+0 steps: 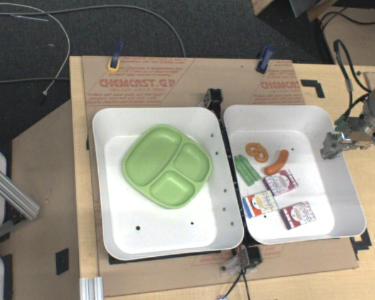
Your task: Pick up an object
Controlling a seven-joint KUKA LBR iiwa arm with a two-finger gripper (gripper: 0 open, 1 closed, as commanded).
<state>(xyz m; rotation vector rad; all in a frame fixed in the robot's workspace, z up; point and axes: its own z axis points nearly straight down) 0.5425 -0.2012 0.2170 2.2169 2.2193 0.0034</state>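
Hovering over the right bin's (337,186) far right rim, the gripper (333,146) carries nothing; finger spread cannot be determined. Pretzel (257,151), sausage (277,162), green beans (246,169) and three packets lie inside. Green tray (167,165) occupies the left bin (112,217).

Open white floor around the green tray (167,165); small items (272,183) clustered mid right bin (345,186).

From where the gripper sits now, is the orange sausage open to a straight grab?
Probably yes: the gripper hangs at the right bin's edge, and the sausage lies alone on bare floor, with the pretzel just beside it.
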